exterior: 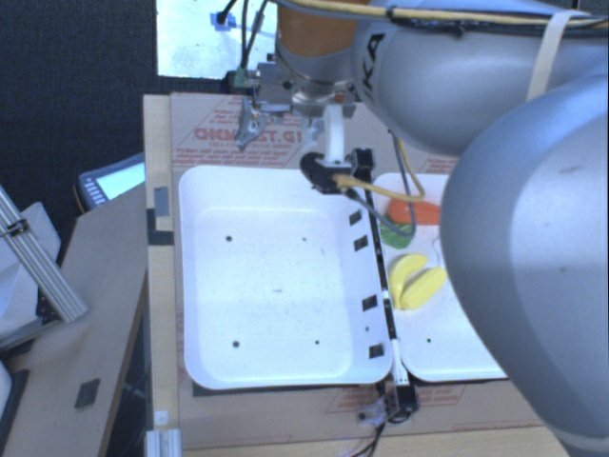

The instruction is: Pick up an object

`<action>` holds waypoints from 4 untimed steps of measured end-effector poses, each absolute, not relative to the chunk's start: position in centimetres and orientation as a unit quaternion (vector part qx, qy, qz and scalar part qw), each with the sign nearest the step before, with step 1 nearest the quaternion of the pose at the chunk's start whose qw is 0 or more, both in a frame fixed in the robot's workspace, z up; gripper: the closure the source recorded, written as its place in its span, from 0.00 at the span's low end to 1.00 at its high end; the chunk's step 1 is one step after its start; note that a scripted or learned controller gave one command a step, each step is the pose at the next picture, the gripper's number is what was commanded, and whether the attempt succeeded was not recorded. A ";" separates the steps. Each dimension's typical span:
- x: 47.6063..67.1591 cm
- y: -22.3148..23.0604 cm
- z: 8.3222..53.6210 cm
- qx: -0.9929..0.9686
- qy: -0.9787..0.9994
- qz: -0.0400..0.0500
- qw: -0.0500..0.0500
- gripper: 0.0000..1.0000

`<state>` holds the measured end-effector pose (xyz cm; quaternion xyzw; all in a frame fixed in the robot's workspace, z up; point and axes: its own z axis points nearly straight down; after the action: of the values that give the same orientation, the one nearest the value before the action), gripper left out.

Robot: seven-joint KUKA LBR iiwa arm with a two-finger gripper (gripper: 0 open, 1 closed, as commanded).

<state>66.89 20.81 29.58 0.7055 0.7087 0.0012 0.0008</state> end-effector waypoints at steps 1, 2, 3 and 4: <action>66.9 21.8 30.2 0.705 0.709 0.001 0.001 0.00; 66.9 21.8 30.2 0.705 0.709 0.001 0.001 0.00; 66.9 21.8 30.2 0.705 0.709 0.001 0.001 0.00; 66.9 21.8 30.2 0.705 0.709 0.001 0.001 0.00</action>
<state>66.88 21.78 30.18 0.7053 0.7089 0.0009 0.0008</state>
